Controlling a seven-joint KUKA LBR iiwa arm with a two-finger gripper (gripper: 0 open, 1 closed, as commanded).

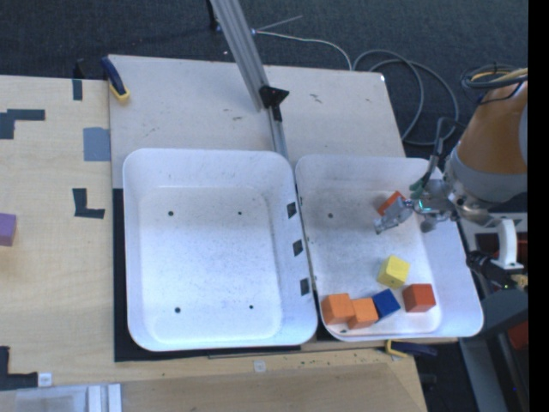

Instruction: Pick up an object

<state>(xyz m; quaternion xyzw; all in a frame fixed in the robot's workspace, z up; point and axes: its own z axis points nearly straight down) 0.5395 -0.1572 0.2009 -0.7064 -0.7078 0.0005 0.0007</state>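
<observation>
My gripper (393, 215) hangs over the upper middle of the right bin (343, 178), reaching in from the right. A small orange-red block (390, 202) sits right against its tip on the far side; whether the block is gripped or merely beside the gripper is not visible. Toward the bin's near edge lie a yellow cube (395, 271), a red cube (419, 297), a blue cube (386, 303) and two orange cubes (337, 307) (364, 312) packed close together.
The left bin (206, 247) stands beside the right one, their rims touching. A slanted metal rail (249, 50) ends at a black clamp behind the bins. Cables loop on the floor at the back right. A purple block (7, 228) lies at the far left.
</observation>
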